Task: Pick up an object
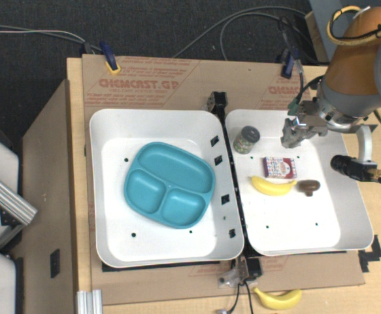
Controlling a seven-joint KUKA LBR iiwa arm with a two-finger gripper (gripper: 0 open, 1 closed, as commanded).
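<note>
Hovering with fingers not discernibly open or clenched, gripper (293, 138) over the right bin (347, 221), just above the small card box (280, 167) beside the banana (272, 186): best lowered straight, centred, before closing.

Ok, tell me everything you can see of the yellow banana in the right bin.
The yellow banana lies flat on the floor of the right white bin, near its middle. It curves like a shallow smile, both ends turned up, skin smooth and unmarked as far as the view shows. Its upper edge sits against or just under the small red-and-white printed packet; its right tip comes close to the small brown lump. The gripper is apart from it, farther back.
</note>
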